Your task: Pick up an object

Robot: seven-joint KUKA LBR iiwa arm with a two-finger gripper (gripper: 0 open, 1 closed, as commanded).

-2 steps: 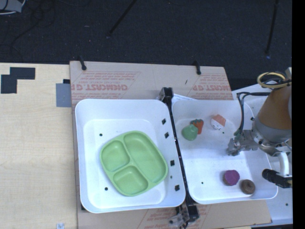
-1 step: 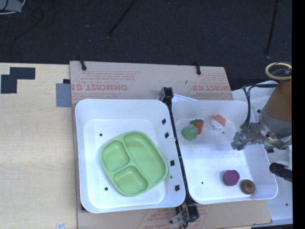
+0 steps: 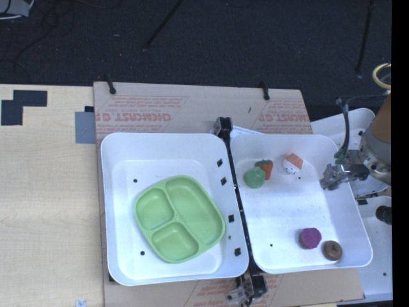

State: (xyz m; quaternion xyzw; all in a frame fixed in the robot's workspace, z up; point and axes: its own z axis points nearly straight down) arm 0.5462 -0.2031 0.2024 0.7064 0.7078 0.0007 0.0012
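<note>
Candidate objects lay in right bin [image 3: 345,203]: orange-white toy [image 3: 293,164] nearest end effector [image 3: 330,179], just inward of it toward bin centre; green-and-red vegetable toy [image 3: 257,174] further inward; purple piece [image 3: 310,238] and brown ring [image 3: 331,250] near bin's front corner, toward camera from end effector. End effector hung over bin's outer rim, nothing seen in its grip; opening could not be told. Left bin [image 3: 118,171] held green divided plate [image 3: 178,217], well apart. Progress: no object lifted; whole pick remained.
</note>
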